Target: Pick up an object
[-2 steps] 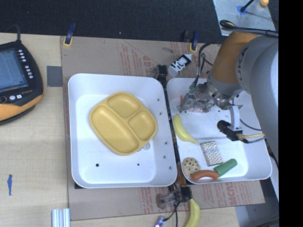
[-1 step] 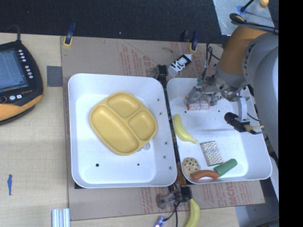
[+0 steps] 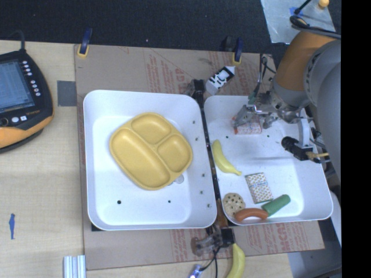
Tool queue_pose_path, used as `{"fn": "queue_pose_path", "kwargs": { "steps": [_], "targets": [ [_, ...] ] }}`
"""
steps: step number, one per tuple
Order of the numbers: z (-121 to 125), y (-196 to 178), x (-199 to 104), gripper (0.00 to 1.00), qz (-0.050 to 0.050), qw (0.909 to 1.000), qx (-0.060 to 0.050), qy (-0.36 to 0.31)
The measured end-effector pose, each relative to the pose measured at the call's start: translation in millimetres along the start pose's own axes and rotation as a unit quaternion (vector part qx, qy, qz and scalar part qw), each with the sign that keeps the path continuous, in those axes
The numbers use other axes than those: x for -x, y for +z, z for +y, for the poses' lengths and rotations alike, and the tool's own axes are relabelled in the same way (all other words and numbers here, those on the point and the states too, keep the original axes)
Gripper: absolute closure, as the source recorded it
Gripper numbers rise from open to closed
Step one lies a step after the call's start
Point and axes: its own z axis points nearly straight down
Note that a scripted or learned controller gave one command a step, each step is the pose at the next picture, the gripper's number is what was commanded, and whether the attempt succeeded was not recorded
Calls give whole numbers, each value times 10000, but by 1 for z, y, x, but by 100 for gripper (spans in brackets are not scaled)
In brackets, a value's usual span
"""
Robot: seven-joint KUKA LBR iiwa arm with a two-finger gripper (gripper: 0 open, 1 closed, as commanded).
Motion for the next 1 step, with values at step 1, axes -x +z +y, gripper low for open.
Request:
{"fn": "queue_pose_path", "kwargs": {
  "steps": [1],
  "targets": [
    [0,-10,0,100,-4,10000,-1,-24]
  ]
}}
